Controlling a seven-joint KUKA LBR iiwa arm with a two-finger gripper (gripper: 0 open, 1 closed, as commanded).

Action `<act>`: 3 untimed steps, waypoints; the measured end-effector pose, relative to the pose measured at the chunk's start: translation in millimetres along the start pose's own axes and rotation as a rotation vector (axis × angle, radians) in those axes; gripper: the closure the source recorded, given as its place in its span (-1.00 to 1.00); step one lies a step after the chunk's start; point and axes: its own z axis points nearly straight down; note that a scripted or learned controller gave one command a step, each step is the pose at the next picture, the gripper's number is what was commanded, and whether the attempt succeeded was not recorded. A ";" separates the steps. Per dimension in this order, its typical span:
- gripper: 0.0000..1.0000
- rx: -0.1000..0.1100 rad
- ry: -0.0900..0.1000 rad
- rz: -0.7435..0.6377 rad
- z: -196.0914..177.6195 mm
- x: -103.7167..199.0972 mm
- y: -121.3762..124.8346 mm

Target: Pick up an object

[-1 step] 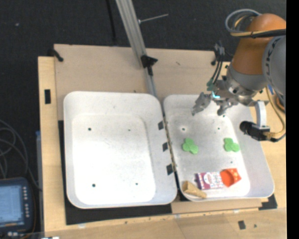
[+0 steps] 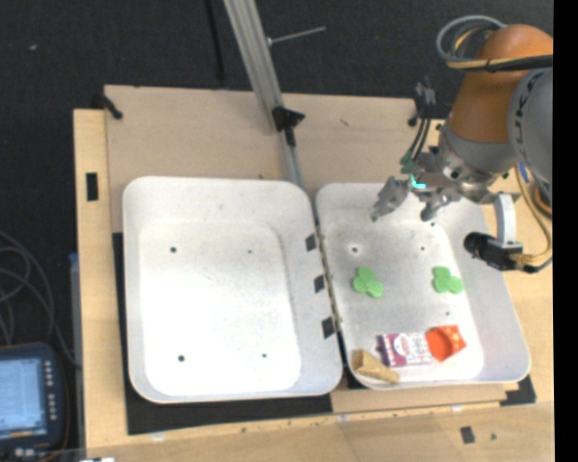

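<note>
The open gripper (image 2: 406,204) is seen above the right bin (image 2: 491,354); a clean grasp is best obtained by centring it over one isolated green piece (image 2: 367,282), clear of the front clutter.

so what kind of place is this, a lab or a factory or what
Most likely a robotics lab test bench: a robot arm reaches over two shallow white bins on a plywood bench, with small toy-like items such as green pieces and a control tablet nearby.
</note>
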 end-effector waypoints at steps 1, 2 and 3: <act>-1.00 0.004 -0.002 0.004 43.1 -6.2 -2.4; -1.00 0.004 -0.002 0.007 85.0 -7.1 -2.0; -1.00 0.004 -0.002 0.008 113.7 -8.7 -2.5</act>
